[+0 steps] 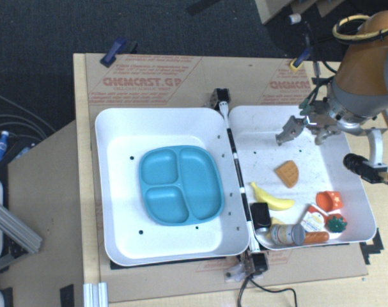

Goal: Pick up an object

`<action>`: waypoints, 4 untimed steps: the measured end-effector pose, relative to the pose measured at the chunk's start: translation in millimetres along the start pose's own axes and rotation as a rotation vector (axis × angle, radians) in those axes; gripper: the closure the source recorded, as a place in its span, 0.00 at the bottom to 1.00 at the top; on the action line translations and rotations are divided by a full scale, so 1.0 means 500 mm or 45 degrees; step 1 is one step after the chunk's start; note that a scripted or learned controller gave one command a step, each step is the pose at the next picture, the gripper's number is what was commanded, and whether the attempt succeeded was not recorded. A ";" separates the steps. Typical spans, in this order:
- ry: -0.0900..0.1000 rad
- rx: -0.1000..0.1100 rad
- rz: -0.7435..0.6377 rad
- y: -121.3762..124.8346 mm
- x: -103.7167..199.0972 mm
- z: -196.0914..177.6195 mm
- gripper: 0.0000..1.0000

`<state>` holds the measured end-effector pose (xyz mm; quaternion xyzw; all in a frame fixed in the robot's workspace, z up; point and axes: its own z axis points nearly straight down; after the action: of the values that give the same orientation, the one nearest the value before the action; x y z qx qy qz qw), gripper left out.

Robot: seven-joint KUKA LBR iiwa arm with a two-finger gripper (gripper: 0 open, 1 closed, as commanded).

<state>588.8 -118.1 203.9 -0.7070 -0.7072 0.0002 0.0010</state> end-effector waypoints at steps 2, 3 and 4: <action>-0.001 -0.003 0.002 -0.034 -0.082 0.218 1.00; -0.001 -0.003 0.002 -0.034 -0.082 0.219 0.00; 0.001 0.001 0.002 -0.163 -0.008 0.240 0.00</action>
<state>507.0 -121.8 84.0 -0.7074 -0.7068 0.0004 0.0015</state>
